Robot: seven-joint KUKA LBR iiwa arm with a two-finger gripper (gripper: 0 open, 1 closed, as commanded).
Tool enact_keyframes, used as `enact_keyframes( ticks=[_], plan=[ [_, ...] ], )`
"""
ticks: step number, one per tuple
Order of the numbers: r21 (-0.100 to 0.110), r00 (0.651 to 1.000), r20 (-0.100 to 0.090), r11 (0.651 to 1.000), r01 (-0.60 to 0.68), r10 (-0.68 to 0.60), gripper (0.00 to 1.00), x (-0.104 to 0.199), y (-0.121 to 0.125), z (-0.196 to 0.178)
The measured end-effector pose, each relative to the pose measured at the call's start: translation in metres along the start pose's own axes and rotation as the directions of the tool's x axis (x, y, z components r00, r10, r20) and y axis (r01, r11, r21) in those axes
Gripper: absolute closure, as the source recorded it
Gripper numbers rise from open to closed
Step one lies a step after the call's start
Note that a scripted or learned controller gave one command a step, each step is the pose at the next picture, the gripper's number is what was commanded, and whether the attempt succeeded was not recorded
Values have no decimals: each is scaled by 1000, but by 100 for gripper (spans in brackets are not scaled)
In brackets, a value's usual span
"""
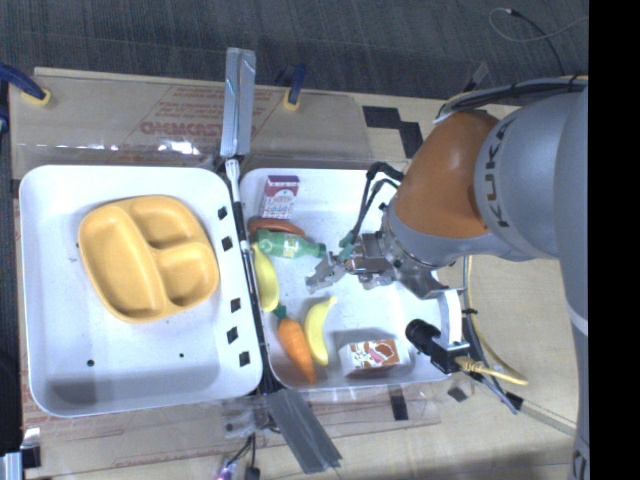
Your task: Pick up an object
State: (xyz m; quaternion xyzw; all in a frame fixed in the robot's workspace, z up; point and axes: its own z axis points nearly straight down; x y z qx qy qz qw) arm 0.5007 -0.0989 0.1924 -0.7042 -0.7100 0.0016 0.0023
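Arm: nearest the camera we see the grey arm (pixel 530 178) with its orange band, reaching over the right bin (pixel 440 183) from that bin's right side.
Gripper: we locate the gripper (pixel 322 268) low inside the right bin, near its middle, pointing toward the divider shared with the left bin (pixel 40 268).
Fingers: we cannot tell how far apart they stand; the tips are small and blurred against the bin floor, and we see no object between them.
Candidate objects: all lie in the right bin. A green bottle (pixel 290 246) lies just beside the gripper on its divider side, over a red item (pixel 275 227). A small carton (pixel 281 196) sits toward the far edge of the bin. A banana (pixel 266 279) lies along the divider; a second banana (pixel 318 330) and a carrot (pixel 296 350) lie toward the near edge, with a printed box (pixel 373 355) beside them.
Left bin: we note a yellow divided tray (pixel 148 256) resting in it.
Progress: we judge the approach done and the pick itself not yet shown; nothing is lifted off the bin floor.
Remaining: we judge that a secure hold and a lift are outstanding, the green bottle being the likeliest target.
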Motion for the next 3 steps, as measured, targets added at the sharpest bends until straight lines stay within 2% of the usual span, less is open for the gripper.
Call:
enact_keyframes(
  ticks=[1, 2, 3],
  plan=[
    [-2, 995, 0, 995, -102, 102, 0, -26, -15, 102],
    [-1, 995, 0, 995, -96, 96, 100, -26, -15, 92],
    [-3, 997, 0, 997, -72, 72, 100, 23, 39, 1]
  ],
)
